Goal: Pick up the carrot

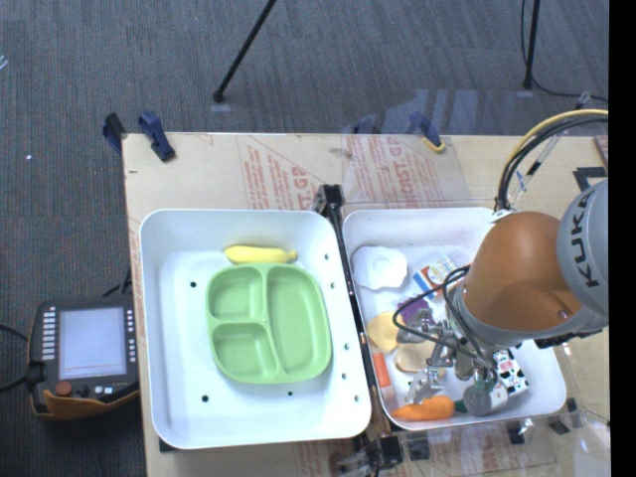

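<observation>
The carrot is orange and lies flat along the front wall of the right bin, with a bit of green at its left end. My gripper hangs low over the front of that bin, just behind and above the carrot. The orange-banded wrist covers the bin's right half. Nothing visibly sits in the gripper, and the carrot rests on the bin floor.
Beside the gripper in the right bin lie a white object, a pale yellow item, a red stick and small printed packets. The left bin holds a green divided plate and a banana.
</observation>
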You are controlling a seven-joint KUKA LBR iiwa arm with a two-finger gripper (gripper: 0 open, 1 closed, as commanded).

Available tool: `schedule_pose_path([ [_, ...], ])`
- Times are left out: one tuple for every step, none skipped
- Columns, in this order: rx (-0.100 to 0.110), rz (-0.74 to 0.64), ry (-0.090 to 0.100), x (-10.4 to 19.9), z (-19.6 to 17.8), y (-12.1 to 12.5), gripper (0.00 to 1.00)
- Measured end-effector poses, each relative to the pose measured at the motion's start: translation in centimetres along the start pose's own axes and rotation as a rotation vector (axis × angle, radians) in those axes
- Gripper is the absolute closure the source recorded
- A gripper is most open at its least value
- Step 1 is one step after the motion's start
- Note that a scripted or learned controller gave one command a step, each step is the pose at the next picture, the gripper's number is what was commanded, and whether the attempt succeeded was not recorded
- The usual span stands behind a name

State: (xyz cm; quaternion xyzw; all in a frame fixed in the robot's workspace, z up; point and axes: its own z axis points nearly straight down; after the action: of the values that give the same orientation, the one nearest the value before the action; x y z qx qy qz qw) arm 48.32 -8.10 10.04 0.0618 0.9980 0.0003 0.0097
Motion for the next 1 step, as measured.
schedule_pose_path([
  [0.003, 0.175, 0.0, 0.12, 0.9, -0.3, 0.0],
])
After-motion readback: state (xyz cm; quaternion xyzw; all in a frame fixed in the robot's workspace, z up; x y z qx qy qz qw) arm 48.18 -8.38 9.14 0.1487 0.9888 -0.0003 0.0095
